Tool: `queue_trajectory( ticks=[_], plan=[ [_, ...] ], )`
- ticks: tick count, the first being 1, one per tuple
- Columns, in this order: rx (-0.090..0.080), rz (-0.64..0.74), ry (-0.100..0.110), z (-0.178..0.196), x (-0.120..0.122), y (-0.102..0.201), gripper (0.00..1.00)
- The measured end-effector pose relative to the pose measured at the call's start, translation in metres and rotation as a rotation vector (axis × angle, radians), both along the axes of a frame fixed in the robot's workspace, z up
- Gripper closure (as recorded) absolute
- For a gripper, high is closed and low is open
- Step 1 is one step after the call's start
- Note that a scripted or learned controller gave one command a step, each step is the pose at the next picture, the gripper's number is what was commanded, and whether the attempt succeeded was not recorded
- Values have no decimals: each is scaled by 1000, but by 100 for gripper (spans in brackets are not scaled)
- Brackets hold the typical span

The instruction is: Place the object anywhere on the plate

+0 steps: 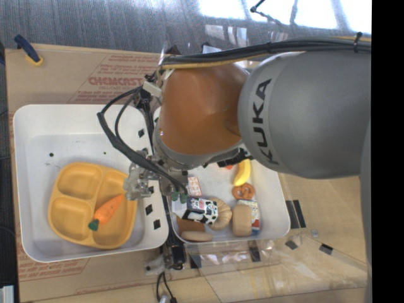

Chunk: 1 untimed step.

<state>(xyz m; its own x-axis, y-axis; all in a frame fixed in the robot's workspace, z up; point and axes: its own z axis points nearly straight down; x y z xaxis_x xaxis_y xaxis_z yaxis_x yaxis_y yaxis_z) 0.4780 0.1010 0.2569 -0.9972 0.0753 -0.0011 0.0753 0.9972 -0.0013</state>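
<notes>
A yellow divided plate [69, 201] lies in the left white bin [38, 137]. An orange toy carrot [107, 210] with a green top lies slantwise in the plate's right compartment. My gripper [134, 184] hangs at the plate's right edge, just above and to the right of the carrot's thin end. Whether it touches the carrot is not clear. The arm's orange band and grey body cover the space above the divide between the bins.
The right bin [281, 201] holds a banana [242, 172], a pretzel [243, 191], a cow-patterned toy [202, 211], a bread piece [241, 219] and a brown sausage [196, 235]. Black cables [117, 134] loop over the left bin.
</notes>
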Motion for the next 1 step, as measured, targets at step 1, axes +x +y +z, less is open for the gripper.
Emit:
queue_trajectory(
  ticks=[1],
  plan=[
    [0, 292, 1, -33, 0, -31, 100]
  ],
)
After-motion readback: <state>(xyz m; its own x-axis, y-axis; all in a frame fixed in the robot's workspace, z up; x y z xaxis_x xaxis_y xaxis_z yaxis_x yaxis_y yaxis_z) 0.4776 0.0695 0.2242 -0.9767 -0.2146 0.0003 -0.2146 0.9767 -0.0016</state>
